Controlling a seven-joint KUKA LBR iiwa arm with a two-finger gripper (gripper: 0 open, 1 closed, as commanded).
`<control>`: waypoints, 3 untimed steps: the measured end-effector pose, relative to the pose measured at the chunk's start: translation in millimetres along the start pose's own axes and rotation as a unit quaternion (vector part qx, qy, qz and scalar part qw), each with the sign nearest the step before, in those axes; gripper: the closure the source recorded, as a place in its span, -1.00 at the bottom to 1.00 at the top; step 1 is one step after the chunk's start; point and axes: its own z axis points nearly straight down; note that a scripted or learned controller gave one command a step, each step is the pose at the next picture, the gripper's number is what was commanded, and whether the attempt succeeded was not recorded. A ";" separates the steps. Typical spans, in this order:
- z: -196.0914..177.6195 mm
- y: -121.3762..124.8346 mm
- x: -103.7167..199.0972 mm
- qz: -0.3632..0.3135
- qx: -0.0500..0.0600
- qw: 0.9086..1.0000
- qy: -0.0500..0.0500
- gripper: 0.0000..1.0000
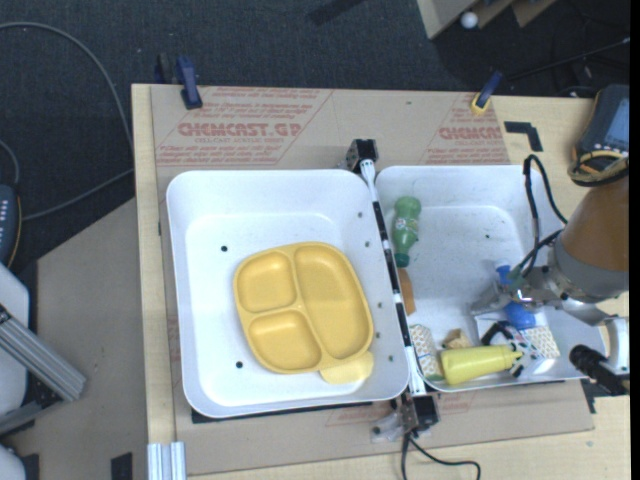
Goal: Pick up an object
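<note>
Objects for picking lie mostly in the right bin, where the gripper hangs low over a small blue item; whether its fingers are spread or pressed together cannot be told. Just below lies a smooth yellow bottle, its long axis running left to right across the bin's near edge, beside a patterned flat packet. A green bottle lies against the bin's left wall, long axis pointing away from the near edge. The left bin of glossy white plastic holds a rounded yellow tray with three compartments, and a pale yellow piece touching its near rim.
</note>
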 end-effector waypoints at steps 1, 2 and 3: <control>-0.4 36.8 -14.3 0.000 -0.001 1.000 -0.001 -1.00; -10.2 37.2 -14.3 0.000 -0.003 1.000 -0.002 1.00; -0.2 80.7 39.5 -0.001 -0.002 1.000 -0.001 1.00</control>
